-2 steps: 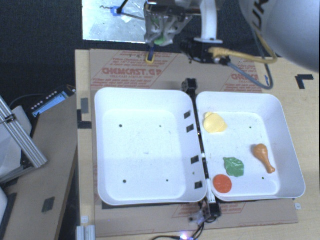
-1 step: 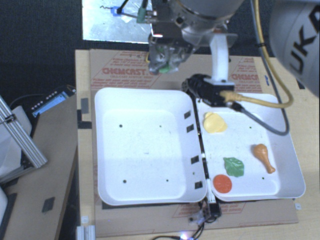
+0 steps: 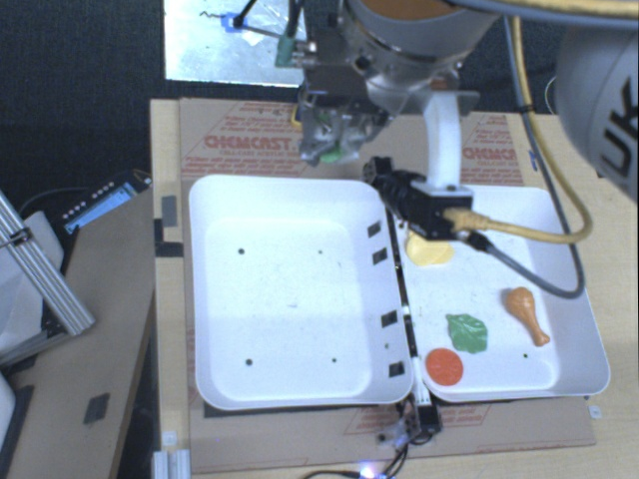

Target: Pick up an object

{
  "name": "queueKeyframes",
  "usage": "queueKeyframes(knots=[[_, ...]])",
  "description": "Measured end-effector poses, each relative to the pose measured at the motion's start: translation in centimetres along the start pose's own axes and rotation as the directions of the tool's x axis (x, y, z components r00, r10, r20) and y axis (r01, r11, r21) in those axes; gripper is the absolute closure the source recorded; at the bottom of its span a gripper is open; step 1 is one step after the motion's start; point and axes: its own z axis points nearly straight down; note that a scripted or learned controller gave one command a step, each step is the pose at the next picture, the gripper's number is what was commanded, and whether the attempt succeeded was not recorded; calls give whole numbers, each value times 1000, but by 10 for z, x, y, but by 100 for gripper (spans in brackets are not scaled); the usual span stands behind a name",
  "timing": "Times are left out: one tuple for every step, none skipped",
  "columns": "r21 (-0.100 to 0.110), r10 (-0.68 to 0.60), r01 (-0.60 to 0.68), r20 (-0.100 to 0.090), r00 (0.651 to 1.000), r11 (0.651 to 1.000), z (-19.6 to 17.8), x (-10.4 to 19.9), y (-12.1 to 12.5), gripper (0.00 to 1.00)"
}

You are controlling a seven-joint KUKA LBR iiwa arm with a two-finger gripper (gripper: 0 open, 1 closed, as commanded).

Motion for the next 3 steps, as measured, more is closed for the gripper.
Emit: queueKeyframes(knots=[[0, 0, 0, 0, 1000, 1000, 0, 0, -17, 100], [0, -1, 1, 1, 1000, 1000, 0, 0, -17, 100], [0, -1, 1, 0, 1000, 1000, 0, 0, -17, 100]])
